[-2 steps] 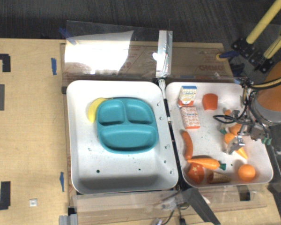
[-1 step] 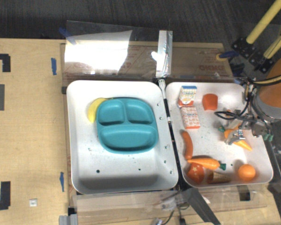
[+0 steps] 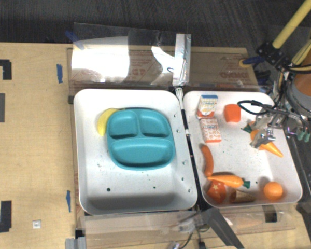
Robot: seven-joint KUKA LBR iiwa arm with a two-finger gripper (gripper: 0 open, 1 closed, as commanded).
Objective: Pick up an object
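Tool (image 3: pixel 263 134) low in right bin (image 3: pixel 293 191), by carrot (image 3: pixel 272 149)

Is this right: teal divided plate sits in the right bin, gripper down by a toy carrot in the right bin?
Not quite. The camera view shows the teal divided plate in the left bin, not the right one. The rest holds: the gripper is down by a toy carrot in the right bin.
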